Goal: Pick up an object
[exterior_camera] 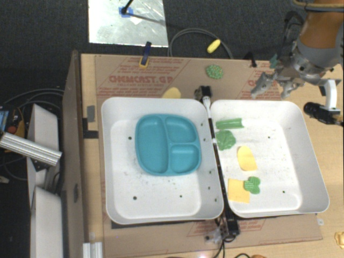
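The right bin [301, 144] holds a green strip [229, 124], a green leafy piece [226, 140], a pale yellow oval [246, 158], an orange-yellow square [238, 191] and a small green floret [252, 185] that touches the square. My gripper [275, 87] hangs over the bin's far rim at the upper right, well away from all of them. Its fingers are spread open with nothing between them.
The left bin [121, 187] carries a blue divided plate [167, 144]. Behind the bins, a green disc [214, 71], a yellow piece [172, 93] and a yellow-and-blue item [145, 55] lie on the cardboard. A foil sheet [126, 15] is further back.
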